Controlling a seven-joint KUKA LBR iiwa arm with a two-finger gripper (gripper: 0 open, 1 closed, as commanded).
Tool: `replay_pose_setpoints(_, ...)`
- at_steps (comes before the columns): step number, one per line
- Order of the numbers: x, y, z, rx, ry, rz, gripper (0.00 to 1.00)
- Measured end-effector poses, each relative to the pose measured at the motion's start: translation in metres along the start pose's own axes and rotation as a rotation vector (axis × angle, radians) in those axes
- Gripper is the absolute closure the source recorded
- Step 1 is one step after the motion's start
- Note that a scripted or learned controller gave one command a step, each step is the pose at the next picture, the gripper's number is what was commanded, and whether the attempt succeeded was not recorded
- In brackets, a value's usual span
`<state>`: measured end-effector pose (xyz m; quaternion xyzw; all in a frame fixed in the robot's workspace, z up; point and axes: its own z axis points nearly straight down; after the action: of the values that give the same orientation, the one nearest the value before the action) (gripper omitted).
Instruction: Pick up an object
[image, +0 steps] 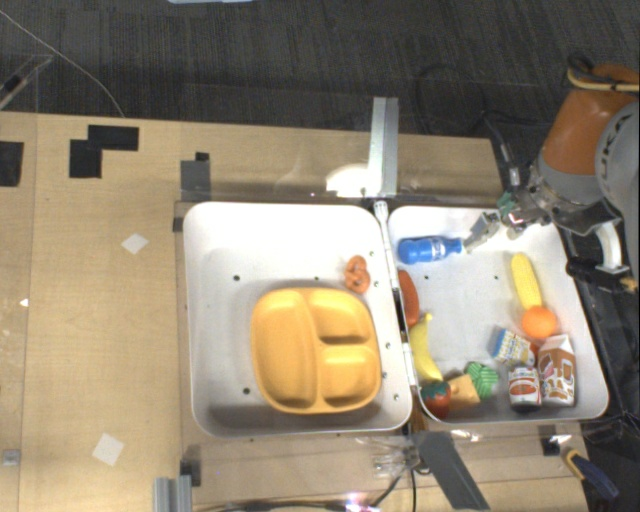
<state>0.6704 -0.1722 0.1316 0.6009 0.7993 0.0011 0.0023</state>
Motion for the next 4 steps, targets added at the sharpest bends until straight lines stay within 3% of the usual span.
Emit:
replay_pose_setpoints(1,0.016,-0.073,0.043,-0.005,0.001,0.133,0.00)
replay_pose_setpoints(2,-0.018,-0.005,0.045,0.003,0.003,0.307,0.00)
replay_pose_setpoints(3,-0.004,-0.072,0.044,-0.001,-0.001,0.370,0.00)
replay_pose_setpoints(4,0.043,-0.176,0.041,-0.004,-0.001,0.511,0.00)
